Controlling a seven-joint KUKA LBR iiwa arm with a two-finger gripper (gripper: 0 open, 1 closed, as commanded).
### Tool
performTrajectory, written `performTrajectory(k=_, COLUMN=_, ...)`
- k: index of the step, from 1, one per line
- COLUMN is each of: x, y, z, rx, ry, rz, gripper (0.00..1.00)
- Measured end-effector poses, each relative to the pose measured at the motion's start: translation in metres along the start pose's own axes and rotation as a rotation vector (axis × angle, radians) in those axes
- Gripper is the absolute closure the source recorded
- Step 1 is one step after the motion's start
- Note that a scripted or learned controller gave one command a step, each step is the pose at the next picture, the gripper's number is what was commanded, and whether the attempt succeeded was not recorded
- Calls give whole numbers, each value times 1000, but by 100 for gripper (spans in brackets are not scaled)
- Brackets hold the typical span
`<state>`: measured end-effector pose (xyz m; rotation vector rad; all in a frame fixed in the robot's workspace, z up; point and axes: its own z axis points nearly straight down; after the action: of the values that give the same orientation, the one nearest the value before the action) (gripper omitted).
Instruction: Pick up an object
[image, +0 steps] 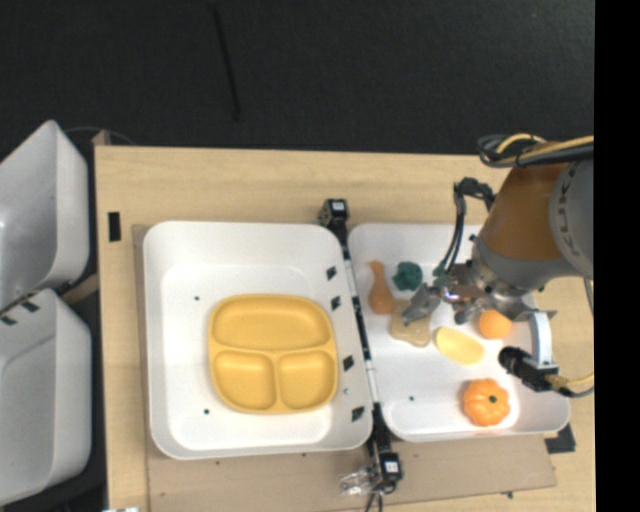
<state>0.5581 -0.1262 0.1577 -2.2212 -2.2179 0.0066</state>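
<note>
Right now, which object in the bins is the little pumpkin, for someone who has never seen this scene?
Go to the right-hand shallow white bin. Near its front right corner sits a small round orange pumpkin toy. Unlike the pale yellow lemon-like piece beside it, it is ribbed.

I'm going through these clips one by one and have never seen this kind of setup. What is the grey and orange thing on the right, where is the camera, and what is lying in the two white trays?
The camera is fixed above the bench, looking down at a slant. The grey and orange thing is a robot arm reaching in from the right; its gripper hangs low over the right bin. That bin contains small toy foods: a small pumpkin, a pale yellow piece, a small orange ball, a dark green piece, an orange-brown piece and a beige piece. The left bin holds a yellow divided plate. Whether the gripper holds anything is unclear.
</note>
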Motion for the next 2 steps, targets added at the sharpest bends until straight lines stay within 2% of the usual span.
performTrajectory(k=1, x=-1, y=0, z=53, rx=-2, ry=0, rz=1, gripper=0)
performTrajectory(k=2, x=-2, y=1, z=39, rx=-8, ry=0, rz=8, gripper=100)
